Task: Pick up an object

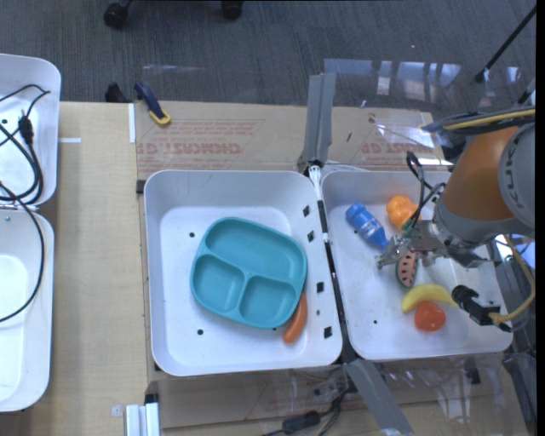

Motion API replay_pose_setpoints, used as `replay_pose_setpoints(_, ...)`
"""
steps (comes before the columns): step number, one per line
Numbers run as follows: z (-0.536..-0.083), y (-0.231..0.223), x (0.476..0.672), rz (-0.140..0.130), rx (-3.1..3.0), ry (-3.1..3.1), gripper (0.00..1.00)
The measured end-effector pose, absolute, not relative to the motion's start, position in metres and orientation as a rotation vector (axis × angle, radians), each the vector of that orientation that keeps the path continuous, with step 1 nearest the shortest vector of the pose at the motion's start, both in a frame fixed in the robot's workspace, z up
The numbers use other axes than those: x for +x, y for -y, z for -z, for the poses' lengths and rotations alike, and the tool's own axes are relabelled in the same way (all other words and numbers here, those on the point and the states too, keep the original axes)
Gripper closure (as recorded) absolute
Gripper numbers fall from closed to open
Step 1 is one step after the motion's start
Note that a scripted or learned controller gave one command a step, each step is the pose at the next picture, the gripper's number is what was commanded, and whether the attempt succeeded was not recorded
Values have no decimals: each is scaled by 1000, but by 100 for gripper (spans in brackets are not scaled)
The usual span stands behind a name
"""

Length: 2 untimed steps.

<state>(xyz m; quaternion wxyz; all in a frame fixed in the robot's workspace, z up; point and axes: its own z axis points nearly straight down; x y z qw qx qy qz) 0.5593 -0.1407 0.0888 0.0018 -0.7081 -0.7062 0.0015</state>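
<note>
1. This is a robotics lab, not a home or shop: a grey arm with an orange band (477, 174) reaches over the bench (94, 255) from its right edge.
2. Two shallow white bins (162, 281) sit side by side on cardboard sheets (221, 136), a test setup holding toy food and a teal divided plate (249, 272).
3. Black cables (25, 162) trail over white surfaces at the left edge.
4. Grey office carpet (255, 43) and chair castors (117, 13) show beyond the far edge.

Divided tray (247, 271) in left bin (162, 255); bottle (366, 225), banana (427, 295) in right bin (362, 332).
</note>
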Motion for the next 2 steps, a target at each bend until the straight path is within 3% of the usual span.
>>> replay_pose_setpoints(1, -94, 142, 558, -10, -2224, 2207, 100)
replay_pose_setpoints(2, -188, 71, 611, -7, -2218, 2221, 100)
